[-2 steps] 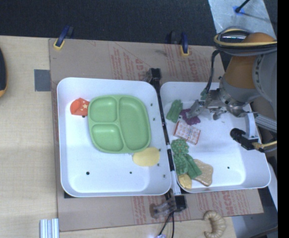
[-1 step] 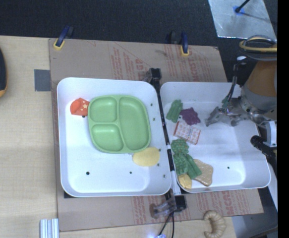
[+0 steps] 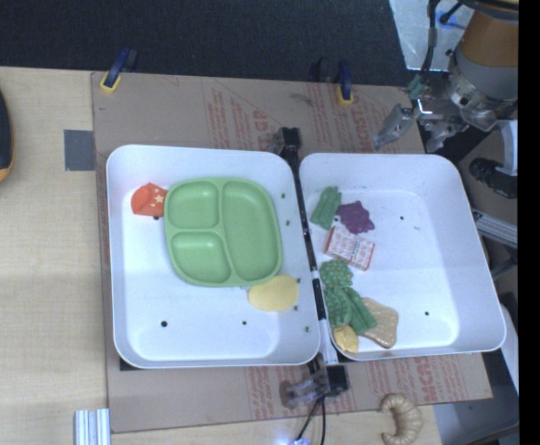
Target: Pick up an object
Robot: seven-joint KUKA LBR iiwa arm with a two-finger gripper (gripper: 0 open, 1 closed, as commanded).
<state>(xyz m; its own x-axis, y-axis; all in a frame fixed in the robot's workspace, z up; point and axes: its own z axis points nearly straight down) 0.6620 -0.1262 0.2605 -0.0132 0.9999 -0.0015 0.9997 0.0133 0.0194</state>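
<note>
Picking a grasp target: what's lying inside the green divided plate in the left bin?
The green divided plate shows three bare compartments with nothing in them. A red piece sits beside its left edge and a yellow piece at its lower right corner. Anything underneath the plate is hidden.

Camera count: one fixed view.
Position: above the bench, high enough to take in both white bins whole.
Facing: downward at a slant, the far bench edge toward the top of the picture.
Left field: left bin [image 3: 121, 248] with the wooden bench top [image 3: 38, 276] beyond it.
Right field: right bin [image 3: 436, 239], running close to the picture's right side.
Arm entry: the grey arm with its orange band [image 3: 487, 26] comes in at the upper right corner.
Nearness: middling; small items in the bins are seen but not in fine detail.
Lower edge: the cardboard sheet [image 3: 205, 387] under the bins reaches almost to the bottom.
</note>
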